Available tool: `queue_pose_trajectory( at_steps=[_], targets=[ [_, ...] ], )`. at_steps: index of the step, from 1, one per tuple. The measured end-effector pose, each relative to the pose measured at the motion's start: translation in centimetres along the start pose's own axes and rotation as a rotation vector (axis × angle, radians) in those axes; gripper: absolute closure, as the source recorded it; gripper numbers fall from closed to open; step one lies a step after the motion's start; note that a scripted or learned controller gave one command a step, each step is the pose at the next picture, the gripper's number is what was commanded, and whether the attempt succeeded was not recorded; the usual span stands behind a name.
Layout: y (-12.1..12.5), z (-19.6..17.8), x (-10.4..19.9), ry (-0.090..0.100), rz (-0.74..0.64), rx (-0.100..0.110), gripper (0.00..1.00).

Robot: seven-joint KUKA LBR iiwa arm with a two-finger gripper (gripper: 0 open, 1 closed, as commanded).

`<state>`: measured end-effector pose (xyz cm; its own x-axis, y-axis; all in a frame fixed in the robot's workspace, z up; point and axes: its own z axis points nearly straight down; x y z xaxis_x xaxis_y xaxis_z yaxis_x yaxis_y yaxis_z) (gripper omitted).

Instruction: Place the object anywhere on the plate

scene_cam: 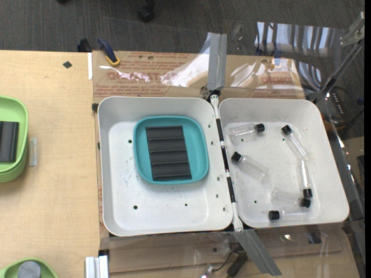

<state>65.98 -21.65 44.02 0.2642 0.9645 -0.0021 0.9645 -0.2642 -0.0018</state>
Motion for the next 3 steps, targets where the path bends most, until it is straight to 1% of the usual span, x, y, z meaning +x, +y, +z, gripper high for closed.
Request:
queue_pose_trajectory(
  at_steps=[1, 2, 3],
  targets=[
    [-0.2, 0.09, 0.59, 0.0, 0.124, 0.003, 0.0],
    [-0.1, 0.0, 0.24, 0.0, 0.236, 0.001, 0.0],
    [-0.23, 0.05, 0.65, 0.001, 0.377, 0.003, 0.0]
  ],
)
